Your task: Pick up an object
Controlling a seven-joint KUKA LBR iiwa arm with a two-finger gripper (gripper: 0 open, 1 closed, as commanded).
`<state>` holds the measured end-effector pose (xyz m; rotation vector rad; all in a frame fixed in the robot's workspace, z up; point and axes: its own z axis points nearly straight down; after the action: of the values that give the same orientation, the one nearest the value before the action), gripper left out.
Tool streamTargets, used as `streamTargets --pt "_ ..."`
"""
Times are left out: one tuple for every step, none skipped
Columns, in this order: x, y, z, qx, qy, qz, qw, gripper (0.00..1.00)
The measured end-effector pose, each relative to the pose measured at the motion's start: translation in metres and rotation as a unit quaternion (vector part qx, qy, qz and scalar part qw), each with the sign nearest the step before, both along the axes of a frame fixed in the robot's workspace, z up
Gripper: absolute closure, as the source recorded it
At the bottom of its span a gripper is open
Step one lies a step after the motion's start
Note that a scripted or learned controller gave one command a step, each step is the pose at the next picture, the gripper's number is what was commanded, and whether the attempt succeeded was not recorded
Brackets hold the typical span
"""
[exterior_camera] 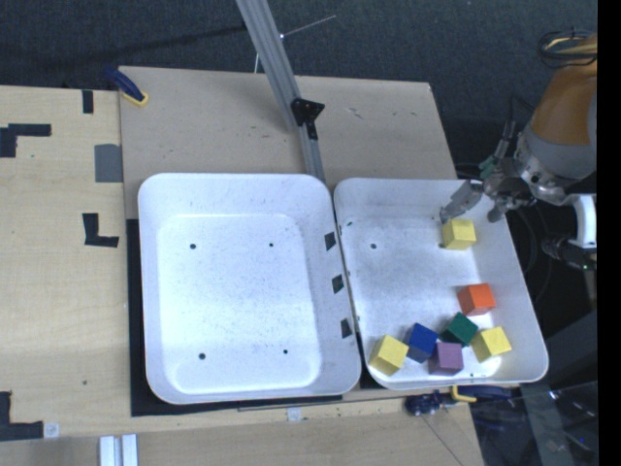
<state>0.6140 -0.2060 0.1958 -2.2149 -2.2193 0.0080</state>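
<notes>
Gripper [456, 209] state unclear, just above lone yellow cube [458, 234]; 6 cubes clustered near right bin [388, 289] front corner.

Grey arm [548, 153], orange band [566, 115], dark metal gripper [456, 211], black cables

A single fixed camera is mounted above the bench [58, 260] and looks down at a slant from moderate range, framing the left bin [155, 202] and the right bin [529, 343] side by side, with the arm [568, 115] entering at the frame's right edge.
</notes>
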Motion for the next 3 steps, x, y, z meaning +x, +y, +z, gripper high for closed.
streamTargets --pt "-0.006 0.010 -0.055 0.0001 0.000 0.000 1.0000 0.00" --pt "0.000 0.008 -0.078 -0.0042 -0.013 0.000 0.9999 0.00" --pt "-0.001 0.008 -0.070 -0.0052 -0.013 0.000 0.9999 1.00"
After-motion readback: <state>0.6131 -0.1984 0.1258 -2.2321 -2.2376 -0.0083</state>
